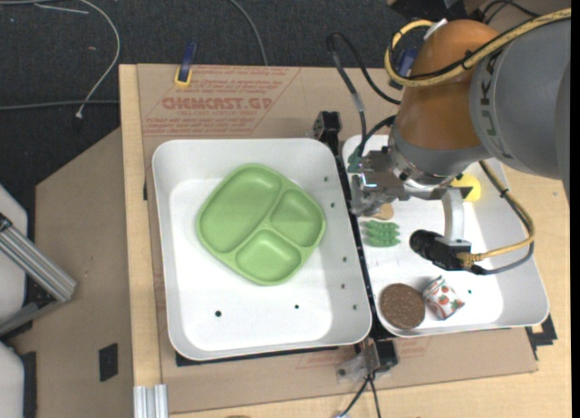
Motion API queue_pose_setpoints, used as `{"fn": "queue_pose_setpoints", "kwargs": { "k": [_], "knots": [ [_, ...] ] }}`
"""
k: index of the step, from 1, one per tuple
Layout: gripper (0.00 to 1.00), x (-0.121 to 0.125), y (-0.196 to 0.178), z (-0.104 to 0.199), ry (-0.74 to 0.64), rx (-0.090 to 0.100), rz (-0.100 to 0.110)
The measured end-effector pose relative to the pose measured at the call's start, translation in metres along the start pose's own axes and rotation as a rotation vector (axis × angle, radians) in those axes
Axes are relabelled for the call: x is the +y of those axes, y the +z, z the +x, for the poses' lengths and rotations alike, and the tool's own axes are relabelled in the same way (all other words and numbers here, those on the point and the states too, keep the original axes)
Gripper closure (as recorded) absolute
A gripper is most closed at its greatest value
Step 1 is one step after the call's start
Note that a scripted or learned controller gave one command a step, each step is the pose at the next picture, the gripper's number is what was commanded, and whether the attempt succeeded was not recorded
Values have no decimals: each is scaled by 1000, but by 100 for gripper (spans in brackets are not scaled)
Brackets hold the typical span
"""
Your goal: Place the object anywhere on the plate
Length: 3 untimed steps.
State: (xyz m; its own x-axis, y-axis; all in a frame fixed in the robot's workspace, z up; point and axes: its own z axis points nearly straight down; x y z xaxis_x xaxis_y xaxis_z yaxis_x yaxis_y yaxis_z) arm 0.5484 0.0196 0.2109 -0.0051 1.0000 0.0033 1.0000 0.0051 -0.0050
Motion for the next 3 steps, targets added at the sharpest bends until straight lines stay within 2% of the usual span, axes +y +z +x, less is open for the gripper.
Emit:
{"fn": "queue_pose_setpoints", "kwargs": {
  "k": [2, 3],
  "knots": [
    [100, -27, -7, 89, -1, 0, -2],
    [0, -26, -7, 86, 4, -2, -2]
  ]
}}
